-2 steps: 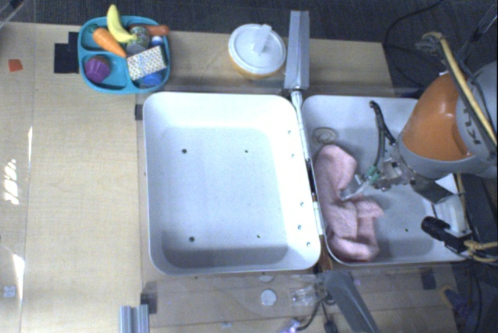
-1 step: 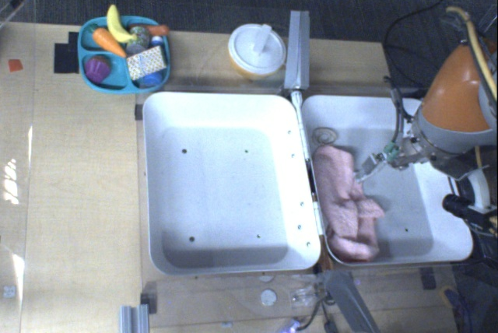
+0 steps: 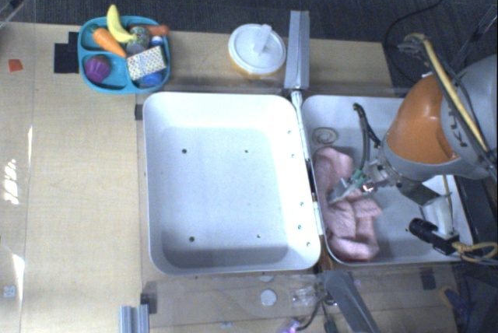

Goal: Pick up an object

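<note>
Gripper (image 3: 348,187): down in the right bin, its tip over the pink cloth; whether the jaws are apart or closed cannot be told, nor whether they grip the cloth.
Cloth (image 3: 350,219): pink, crumpled, directly under and around the tip, running from above it to well below it, along the bin's left wall.
Right bin (image 3: 389,250): white, under the gripper.
Left bin (image 3: 226,184): just left of the gripper.
Arm (image 3: 424,133): orange band, right of the tip.
Tray (image 3: 124,53): blue, toy food, far upper left.
</note>
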Available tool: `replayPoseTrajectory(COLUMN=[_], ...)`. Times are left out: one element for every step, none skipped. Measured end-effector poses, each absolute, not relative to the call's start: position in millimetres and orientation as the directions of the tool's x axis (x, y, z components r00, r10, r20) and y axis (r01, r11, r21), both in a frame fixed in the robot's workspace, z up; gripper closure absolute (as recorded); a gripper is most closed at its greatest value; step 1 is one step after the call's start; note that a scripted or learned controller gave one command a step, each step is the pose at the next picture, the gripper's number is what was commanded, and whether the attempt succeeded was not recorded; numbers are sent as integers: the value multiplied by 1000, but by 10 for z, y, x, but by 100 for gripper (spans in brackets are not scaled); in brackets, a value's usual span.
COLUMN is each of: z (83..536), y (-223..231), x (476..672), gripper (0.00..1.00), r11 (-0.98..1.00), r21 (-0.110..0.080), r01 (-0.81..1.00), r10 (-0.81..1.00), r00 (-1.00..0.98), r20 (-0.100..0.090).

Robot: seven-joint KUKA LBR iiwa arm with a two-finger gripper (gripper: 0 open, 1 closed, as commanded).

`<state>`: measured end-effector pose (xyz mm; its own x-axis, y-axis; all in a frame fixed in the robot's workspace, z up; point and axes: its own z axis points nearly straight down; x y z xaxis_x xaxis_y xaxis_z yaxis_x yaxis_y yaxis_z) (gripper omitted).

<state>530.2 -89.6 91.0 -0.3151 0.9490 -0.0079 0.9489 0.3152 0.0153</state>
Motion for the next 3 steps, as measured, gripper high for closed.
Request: replayPoseTrajectory(z=[902, 1026, 1002], y=[-983, -967, -977], x=[6028, 6050, 5911], gripper=[0, 100, 100], r11=[376, 382, 563], r21=[14, 19, 3], r01=[927, 924, 826], r10=[927, 924, 826], r00=[-376, -382, -563], r20=[-7, -10, -2])
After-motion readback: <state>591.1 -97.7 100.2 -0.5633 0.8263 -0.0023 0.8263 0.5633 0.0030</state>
